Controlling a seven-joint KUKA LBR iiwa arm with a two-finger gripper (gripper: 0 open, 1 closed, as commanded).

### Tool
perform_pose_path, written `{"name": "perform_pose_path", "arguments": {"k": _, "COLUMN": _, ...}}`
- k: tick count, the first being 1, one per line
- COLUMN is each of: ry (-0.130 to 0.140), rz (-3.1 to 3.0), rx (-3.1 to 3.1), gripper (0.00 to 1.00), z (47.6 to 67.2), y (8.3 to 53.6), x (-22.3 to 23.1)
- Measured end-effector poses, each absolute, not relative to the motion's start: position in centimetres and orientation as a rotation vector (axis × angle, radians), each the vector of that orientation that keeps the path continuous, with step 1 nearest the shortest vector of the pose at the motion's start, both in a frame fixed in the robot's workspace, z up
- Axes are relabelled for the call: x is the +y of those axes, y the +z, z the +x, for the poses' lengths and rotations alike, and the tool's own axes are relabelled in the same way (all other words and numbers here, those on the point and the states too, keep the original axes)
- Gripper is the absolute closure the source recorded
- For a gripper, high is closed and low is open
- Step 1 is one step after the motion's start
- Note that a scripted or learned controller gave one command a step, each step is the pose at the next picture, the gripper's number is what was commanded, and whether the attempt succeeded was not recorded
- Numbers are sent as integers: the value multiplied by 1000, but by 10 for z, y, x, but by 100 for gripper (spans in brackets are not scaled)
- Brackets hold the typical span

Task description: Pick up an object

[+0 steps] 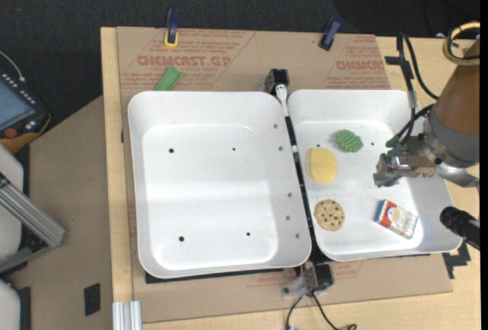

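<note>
The right bin (358,106) holds a green knobbly piece (348,141), a yellow oval piece (322,166), a round cookie (329,214) and a small white, red and blue packet (396,218). My gripper (390,170) hangs over the right part of this bin, right of the yellow piece and above the packet. I see nothing between its fingers. The grey arm with its orange band (461,104) comes in from the right.
The left bin (210,180) lies beside the right one on a brown cardboard sheet. A green strip (168,78) lies on the cardboard at the back left. Blue clamps (330,31) hold the sheet's far edge. Cables run along the right side.
</note>
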State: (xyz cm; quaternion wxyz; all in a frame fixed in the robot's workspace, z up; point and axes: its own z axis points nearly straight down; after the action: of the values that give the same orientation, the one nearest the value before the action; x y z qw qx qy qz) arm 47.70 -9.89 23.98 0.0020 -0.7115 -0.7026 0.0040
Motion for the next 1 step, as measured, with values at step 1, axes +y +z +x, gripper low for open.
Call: {"name": "perform_pose_path", "arguments": {"k": 1, "ry": -4, "rz": -2217, "rx": -2228, "gripper": 100, "z": 480, "y": 259, "x": -32}}
